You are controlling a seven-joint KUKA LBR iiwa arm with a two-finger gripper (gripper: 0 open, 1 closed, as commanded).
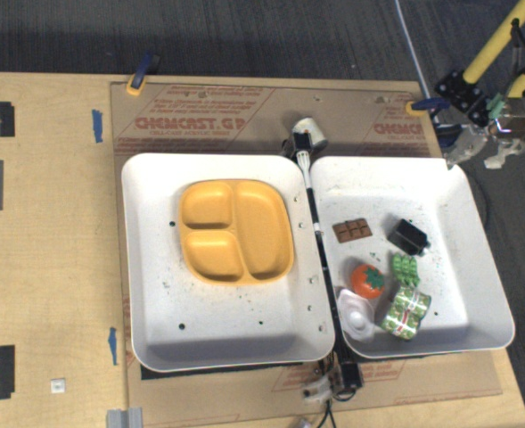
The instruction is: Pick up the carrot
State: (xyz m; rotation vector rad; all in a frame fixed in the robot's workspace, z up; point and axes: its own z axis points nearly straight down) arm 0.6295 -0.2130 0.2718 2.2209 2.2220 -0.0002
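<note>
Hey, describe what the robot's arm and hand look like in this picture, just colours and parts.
At the camera view's upper right, the hand is a small cluster of pale grey and silver metal parts with black fittings and a touch of green. Above it a yellow bar slants up toward the corner, joined by a black clamp. A thin grey cable runs past it.

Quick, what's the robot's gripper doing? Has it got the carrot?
Gripper: open or shut cannot be told; it is off the bin's far right corner. The carrot lies in the right bin.
</note>
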